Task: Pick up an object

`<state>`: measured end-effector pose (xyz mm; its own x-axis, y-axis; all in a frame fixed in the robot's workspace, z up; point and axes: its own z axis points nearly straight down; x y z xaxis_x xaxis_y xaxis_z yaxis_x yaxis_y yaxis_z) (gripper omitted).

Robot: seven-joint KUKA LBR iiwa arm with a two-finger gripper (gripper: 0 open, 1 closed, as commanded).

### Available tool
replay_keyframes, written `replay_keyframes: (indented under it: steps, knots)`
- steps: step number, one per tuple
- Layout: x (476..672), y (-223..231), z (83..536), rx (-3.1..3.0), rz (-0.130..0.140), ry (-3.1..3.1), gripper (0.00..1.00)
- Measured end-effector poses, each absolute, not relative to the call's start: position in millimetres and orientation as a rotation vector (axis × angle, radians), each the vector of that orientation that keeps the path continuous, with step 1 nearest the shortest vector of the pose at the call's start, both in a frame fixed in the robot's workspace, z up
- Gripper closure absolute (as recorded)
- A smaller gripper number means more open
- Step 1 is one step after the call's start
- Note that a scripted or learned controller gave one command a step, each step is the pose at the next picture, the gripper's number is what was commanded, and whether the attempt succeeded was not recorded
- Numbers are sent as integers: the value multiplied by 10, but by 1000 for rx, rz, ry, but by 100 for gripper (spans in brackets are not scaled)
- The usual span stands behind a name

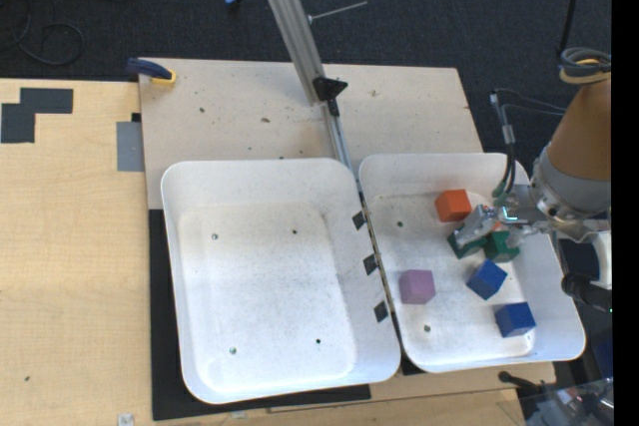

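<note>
One gripper (486, 226) sits low in the right bin (424, 173) over a dark green object (471, 240) (finger state cannot be told); around it lie one orange block (452, 206), two blue blocks (486, 279), one purple block (416, 286).

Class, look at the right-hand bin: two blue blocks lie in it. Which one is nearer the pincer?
The upper blue block, lying just below the pincer and right of the purple block. The other blue block sits farther down, toward the bin's lower right corner.
</note>
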<state>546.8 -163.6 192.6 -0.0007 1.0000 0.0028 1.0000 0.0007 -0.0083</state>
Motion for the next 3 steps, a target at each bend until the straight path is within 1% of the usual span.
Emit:
replay_keyframes:
  steps: [1,2,3]
  knots:
    - [5477,-1644,1951,-2220,2,-2218,0]
    - [5434,-1686,1499,-2217,7,-2215,0]
    - [5420,-1678,959,-2218,6,-2215,0]
